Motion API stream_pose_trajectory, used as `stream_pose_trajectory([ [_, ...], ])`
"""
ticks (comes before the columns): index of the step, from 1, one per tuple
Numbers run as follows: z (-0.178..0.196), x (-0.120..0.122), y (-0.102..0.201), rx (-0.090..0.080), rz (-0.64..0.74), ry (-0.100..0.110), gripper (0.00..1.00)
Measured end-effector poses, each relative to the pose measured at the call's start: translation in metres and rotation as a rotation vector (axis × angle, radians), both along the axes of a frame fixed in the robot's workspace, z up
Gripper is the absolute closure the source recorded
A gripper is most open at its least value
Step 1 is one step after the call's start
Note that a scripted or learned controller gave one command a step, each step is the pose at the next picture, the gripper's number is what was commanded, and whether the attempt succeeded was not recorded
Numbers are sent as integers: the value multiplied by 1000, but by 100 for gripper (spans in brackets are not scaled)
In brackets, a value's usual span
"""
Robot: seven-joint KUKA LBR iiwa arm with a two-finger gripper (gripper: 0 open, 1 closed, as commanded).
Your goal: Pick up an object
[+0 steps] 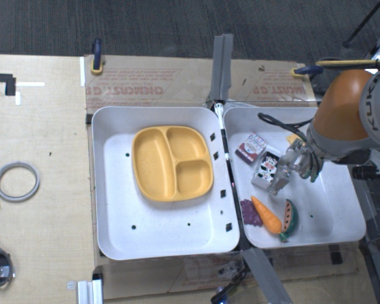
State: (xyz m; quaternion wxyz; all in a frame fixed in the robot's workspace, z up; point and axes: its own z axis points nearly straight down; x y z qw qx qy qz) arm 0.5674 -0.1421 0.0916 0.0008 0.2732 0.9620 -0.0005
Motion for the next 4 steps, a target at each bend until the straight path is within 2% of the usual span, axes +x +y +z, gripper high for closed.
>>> stream_pose_trajectory([
  [1, 1, 54, 32, 0, -324, -2, 0],
  [2, 100, 6, 63, -1, -741, 0, 0],
  [3, 8, -51, 25, 0, -730, 3, 0],
  [4, -1, -91, 34, 0, -965, 4, 0],
])
